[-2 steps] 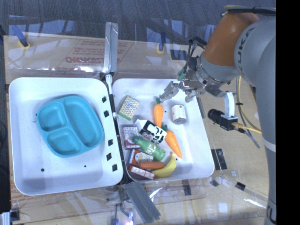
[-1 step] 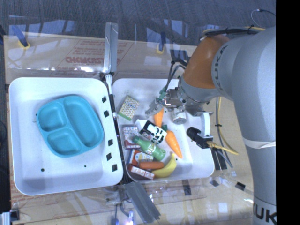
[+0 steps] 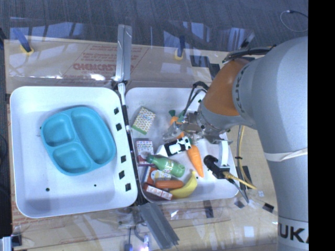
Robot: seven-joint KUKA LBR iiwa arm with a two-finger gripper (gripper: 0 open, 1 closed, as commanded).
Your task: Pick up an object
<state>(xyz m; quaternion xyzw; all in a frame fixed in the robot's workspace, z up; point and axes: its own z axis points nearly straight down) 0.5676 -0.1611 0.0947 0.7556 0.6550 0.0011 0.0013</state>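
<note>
Objects for picking lie all in the right bin (image 3: 157, 97), crowded in its near half. The one closest to the gripper (image 3: 186, 130) is a small black-and-white object (image 3: 178, 147), and it sits just beside and below the gripper, towards the near side. I judge it to be the likely target, but the task names no particular thing. A toy carrot (image 3: 196, 161) lies just right of it, pointing to the near side. A green bottle (image 3: 166, 165) lies on its side nearer to the camera, and past it are a red sausage-like piece (image 3: 167, 183) and a banana (image 3: 186, 188) against the near wall. A small green patterned box (image 3: 143, 120) rests apart, at the left and far side of the heap.

The step in hand seems to be the descent onto the heap, or the grasp itself. Whether the gripper is open or closed I cannot tell, and nothing is visibly held. The next move calls for a clean closing on one object only, because the carrot and the bottle are so close that they may be pushed or caught together.

The arm (image 3: 272, 103) reaches in from the right, and its orange band (image 3: 225, 90) is above the wrist, which bends down into the middle of the right bin. The left bin (image 3: 31, 192) holds a blue divided plate (image 3: 78, 139), well apart from the gripper.
</note>
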